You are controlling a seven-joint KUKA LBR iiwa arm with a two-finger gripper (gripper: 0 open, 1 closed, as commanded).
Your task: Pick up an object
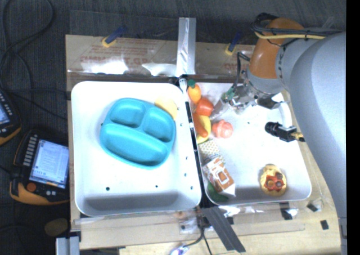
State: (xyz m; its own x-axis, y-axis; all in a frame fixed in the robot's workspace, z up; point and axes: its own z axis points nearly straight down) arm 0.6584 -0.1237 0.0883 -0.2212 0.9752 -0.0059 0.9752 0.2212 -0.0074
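Observation:
My gripper [237,99] hangs low over the back of the right bin [253,152], below the orange wrist band. A row of toy foods lies along that bin's left wall, left of the gripper: a carrot-like piece [194,92], an orange-red piece [204,107] and a yellow piece [202,126]. A red tomato [223,129] lies just in front of the gripper and to its left. Nothing shows between the gripper and these.
A small printed carton [219,174] and a checkered piece [209,147] lie at the right bin's front left. A round yellow-and-red toy [273,179] sits at its front right. The left bin [90,192] holds a blue divided plate [138,131] with a yellow piece [166,105] behind it.

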